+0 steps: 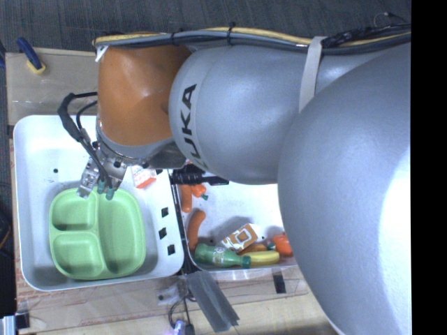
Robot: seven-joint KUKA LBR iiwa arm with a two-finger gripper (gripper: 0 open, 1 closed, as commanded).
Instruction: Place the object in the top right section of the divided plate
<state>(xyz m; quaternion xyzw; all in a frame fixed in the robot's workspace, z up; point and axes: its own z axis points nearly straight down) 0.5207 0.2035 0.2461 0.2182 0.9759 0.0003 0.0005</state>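
A light green divided plate point(98, 234) lies in the left white bin point(31, 152), with two small sections on its left and one long section on its right. My gripper point(98, 185) hangs under the orange-banded wrist, right at the plate's far rim, over the divider between the upper small section and the long one. Its fingers point(88, 182) stand slightly apart and I see nothing between them. A small orange and white item point(144, 179) lies just right of the gripper on the bin floor, partly under the arm.
The right bin point(230, 201) holds an orange carrot-like piece point(185, 198), a reddish sausage point(195, 229), a green bottle point(220, 257), a yellow banana point(264, 258) and a small orange box point(242, 237). The bulky grey arm covers much of that bin.
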